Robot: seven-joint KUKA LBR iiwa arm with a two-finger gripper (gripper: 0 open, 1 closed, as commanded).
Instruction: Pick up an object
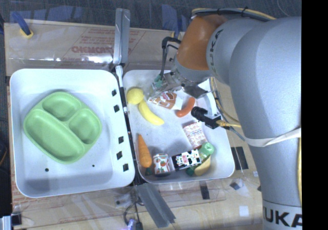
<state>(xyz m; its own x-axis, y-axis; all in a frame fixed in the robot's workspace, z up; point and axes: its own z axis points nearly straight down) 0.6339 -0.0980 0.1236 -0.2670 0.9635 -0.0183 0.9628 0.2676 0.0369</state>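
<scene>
the big grey arm (256, 96) covers the right white bin's (154, 134) 3 o'clock edge, leaving open room at its middle. its claw (165, 83) hangs at 12 o'clock over a red-and-white packet (165, 100); i cannot tell its opening. the left white bin (31, 172) holds a green divided plate (62, 126). yellow banana (146, 108) at 10, orange carrot (144, 151) at 7.

Even, fairly bright overhead light is washing the two white bins (66, 175) nearly to glare, most toward seven o'clock. Soft shadows are lying under the green tray (61, 126) and beneath the arm (256, 80) at three o'clock. The whole frame is looking slightly soft and grainy, the floor at twelve o'clock staying dim.
</scene>
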